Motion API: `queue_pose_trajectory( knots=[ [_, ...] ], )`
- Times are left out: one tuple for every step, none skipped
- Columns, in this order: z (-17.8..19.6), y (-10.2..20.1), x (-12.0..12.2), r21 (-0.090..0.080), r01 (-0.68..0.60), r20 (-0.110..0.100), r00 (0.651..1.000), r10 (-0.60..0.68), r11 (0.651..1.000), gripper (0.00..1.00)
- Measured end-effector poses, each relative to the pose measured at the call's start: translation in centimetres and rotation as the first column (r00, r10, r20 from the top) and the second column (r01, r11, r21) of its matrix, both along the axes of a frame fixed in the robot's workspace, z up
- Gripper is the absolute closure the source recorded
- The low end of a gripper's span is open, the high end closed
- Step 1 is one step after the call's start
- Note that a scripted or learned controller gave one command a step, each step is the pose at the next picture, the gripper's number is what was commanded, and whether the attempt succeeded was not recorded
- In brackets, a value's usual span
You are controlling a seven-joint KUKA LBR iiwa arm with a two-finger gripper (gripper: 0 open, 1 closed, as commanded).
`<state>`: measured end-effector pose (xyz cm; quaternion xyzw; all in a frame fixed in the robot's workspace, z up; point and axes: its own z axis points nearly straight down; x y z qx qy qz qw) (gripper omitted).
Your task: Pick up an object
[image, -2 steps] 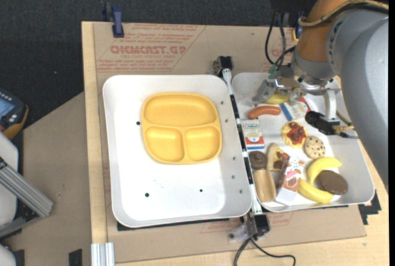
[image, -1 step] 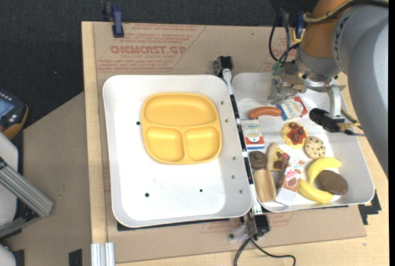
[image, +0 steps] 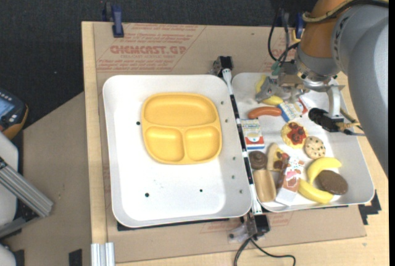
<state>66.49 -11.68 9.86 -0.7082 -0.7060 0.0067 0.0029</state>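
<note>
The right bin holds several toy foods: a red sausage, a small white carton, a pizza slice, a cookie, a banana and a brown disc. My gripper hangs low over the bin's back left corner, under the orange wrist band. It sits right at a yellow piece, and I cannot make out whether it touches it. A blue and white packet lies just in front of the gripper.
The left bin carries a yellow three-compartment tray. A black clip sits at the back between the bins. A brown bun and dark round piece lie by the right bin's left wall. Cables trail behind the wrist.
</note>
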Motion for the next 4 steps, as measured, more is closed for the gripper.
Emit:
queue_pose_trajectory(
  knots=[
    [-1.0,0.0,0.1,0.004,-0.006,0.000,1.000,0.006,1.000,0.00],
    [0.1,-0.2,0.0,0.001,-0.006,-0.004,1.000,0.006,1.000,1.00],
    [0.1,-0.1,0.1,0.001,-0.007,-0.001,1.000,0.007,1.000,0.00],
    [-1.0,-0.3,0.1,0.005,-0.001,0.002,1.000,0.001,1.000,0.00]
  ],
)
